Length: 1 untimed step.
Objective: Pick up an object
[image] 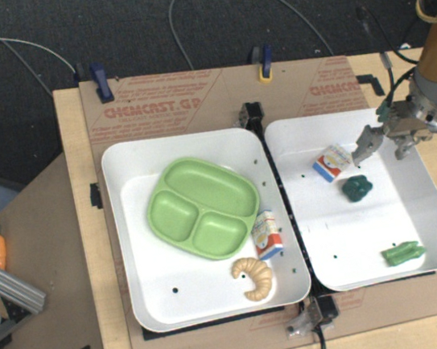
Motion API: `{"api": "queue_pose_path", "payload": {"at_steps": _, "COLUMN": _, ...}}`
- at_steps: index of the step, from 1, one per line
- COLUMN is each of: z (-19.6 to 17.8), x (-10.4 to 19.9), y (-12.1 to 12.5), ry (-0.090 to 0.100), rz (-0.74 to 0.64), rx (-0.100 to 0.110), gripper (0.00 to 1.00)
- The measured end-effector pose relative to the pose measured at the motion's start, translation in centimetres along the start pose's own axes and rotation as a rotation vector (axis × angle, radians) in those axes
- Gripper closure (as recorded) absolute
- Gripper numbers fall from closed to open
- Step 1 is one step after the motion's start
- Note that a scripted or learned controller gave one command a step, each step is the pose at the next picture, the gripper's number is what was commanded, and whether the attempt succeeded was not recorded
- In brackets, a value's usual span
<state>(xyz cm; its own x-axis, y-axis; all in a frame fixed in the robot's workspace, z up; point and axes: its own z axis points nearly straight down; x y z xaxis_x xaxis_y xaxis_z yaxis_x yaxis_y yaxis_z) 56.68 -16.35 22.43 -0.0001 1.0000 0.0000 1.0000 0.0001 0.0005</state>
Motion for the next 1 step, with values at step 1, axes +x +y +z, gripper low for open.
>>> {"api": "queue_pose_path", "payload": {"at_steps": 1, "z": -1.22, "x": 1.41, "y": -4.24, "ry": 0.000, "rz": -0.028, "rx": -0.001, "gripper": 0.00}}
